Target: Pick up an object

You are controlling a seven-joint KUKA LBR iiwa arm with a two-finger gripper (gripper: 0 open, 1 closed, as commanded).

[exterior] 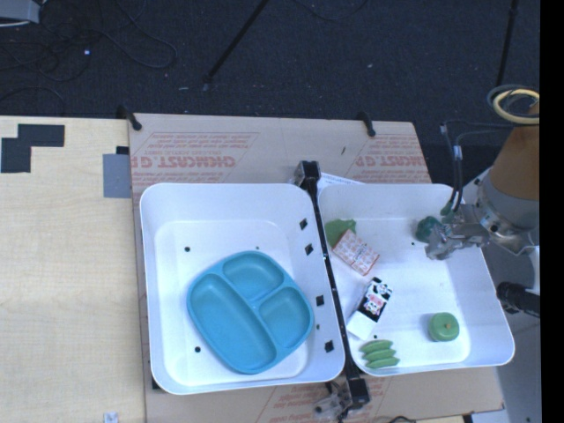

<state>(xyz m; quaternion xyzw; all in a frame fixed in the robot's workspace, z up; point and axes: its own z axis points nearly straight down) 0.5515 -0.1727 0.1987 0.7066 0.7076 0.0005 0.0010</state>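
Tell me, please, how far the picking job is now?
Done: the gripper has reached the right bin, beside a small teal object. In hand: whether it holds anything cannot be told. Left: lifting; the green round piece and carton lie in the bin.

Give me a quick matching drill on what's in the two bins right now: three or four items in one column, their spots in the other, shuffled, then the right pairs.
Items:
1. blue divided plate
2. green round piece
3. pea pods
4. milk carton

Places:
A. near edge of the right bin, by the divider
B. left bin, alone
C. middle of the right bin, lying tilted
D. right bin, near-right corner area

Pairs: 1-B, 2-D, 3-A, 4-C

The hand is at the right bin's far right side, near a teal object.
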